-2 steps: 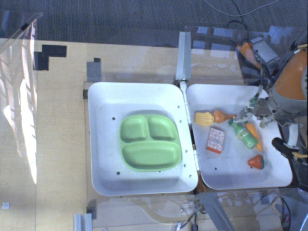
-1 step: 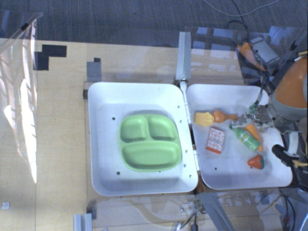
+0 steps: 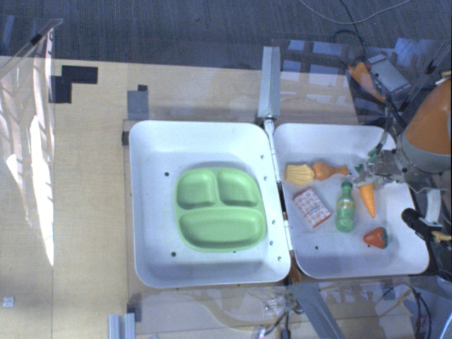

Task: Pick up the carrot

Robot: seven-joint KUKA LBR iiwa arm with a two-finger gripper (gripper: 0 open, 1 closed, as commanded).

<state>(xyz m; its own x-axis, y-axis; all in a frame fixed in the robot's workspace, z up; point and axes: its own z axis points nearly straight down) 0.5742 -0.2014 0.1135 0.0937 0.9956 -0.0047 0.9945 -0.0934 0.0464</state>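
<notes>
While in right bin (image 3: 332,260), carrot (image 3: 368,198), bottle (image 3: 345,207)

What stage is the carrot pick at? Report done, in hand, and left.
Done: the arm has reached over the right bin, and its gripper sits just above the carrot.
In hand: nothing visibly. The carrot lies on the bin floor beside the green bottle, and I cannot tell how the gripper stands.
Left: grasp the carrot and lift it clear.
</notes>
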